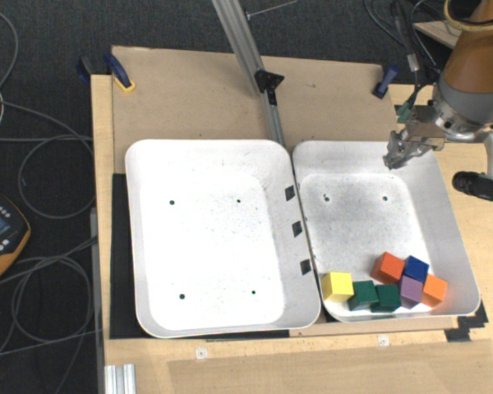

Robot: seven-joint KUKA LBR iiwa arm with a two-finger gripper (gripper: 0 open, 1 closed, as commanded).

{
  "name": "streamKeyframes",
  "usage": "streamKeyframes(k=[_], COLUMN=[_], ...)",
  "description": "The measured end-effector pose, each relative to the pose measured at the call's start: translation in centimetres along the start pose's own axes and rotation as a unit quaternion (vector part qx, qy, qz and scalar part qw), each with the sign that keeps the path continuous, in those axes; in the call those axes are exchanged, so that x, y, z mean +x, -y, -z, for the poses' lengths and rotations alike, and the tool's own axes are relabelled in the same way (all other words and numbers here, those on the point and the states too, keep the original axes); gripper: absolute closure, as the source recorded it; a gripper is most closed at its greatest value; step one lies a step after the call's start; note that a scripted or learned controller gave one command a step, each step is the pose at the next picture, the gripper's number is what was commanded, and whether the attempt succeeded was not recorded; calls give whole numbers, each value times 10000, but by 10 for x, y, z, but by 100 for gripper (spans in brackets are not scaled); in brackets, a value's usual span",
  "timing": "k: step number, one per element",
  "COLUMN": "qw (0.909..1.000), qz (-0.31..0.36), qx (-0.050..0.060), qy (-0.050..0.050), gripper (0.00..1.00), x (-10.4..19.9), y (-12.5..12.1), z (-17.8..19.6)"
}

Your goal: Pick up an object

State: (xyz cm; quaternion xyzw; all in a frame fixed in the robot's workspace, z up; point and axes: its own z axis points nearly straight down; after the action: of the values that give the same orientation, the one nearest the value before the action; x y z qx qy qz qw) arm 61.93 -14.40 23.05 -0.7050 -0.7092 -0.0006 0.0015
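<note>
Several small blocks lie clustered at the near edge of the right bin (345, 212): a yellow block (338, 285), two green blocks (375, 295), a red-orange block (388, 267), a blue block (416, 268), a purple block (412, 288) and an orange block (435, 289). My gripper (397, 155) hangs over the far right corner of that bin, well away from the blocks. Nothing shows between its fingers.
The left bin (205, 236) lies beside the right one, its white floor speckled. A slanted metal rail (246, 48) crosses the bench behind the bins. Blue clamps (119, 71) hold the board's far corners. Cables lie on the floor at left.
</note>
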Motion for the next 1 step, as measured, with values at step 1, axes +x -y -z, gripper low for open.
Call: streamKeyframes(k=[1], qw=[10000], qz=[3], qx=[4], qy=[1], gripper=[100], x=[52], y=[4], z=[-9])
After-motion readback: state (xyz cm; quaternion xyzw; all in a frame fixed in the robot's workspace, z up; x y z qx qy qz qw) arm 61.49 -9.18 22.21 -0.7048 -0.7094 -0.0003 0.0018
